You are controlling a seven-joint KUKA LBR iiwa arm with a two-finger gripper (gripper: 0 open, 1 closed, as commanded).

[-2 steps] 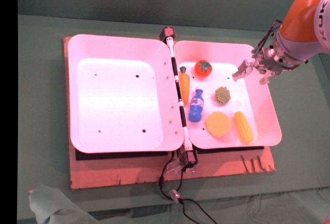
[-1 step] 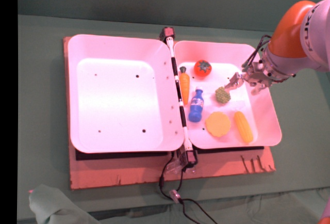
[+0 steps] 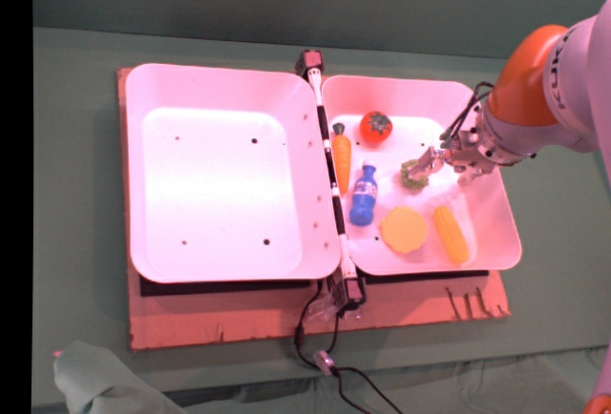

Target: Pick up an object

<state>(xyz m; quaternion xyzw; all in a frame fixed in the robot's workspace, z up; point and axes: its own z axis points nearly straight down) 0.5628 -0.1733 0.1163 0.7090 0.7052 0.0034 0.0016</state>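
Grey arm [image 3: 573, 69] reaching in from the right, slanting down and leftward over the right bin's [image 3: 496, 240] far right corner. Orange band [image 3: 527, 78] sitting just above the wrist, with dark cables looping along its near side. Wrist angled toward the middle of the right bin. Gripper [image 3: 427, 162] low over the bin floor, pointing left, nearer the right wall than the divider between the bins. Finger spacing too small and blurred to judge.
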